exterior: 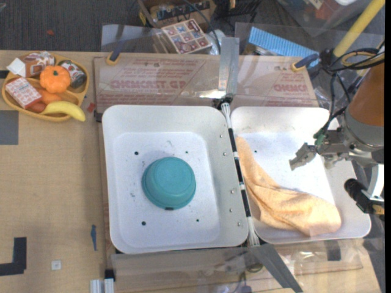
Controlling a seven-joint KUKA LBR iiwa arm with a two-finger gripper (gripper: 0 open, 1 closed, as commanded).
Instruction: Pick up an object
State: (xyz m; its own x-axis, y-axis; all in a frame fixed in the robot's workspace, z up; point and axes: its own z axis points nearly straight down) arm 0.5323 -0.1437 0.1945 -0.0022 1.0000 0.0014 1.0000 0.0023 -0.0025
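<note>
Orange cloth (287, 203) lies crumpled in the right bin (278, 118), long axis running from the divider toward the near right corner. My gripper (303, 156) hovers just above and beyond it, fingers apart, holding nothing; the grab lies downward and nearer.

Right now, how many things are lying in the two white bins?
2. A teal bowl sits upside down in the left bin; an orange cloth lies in the right bin. The cloth may hide something.
</note>
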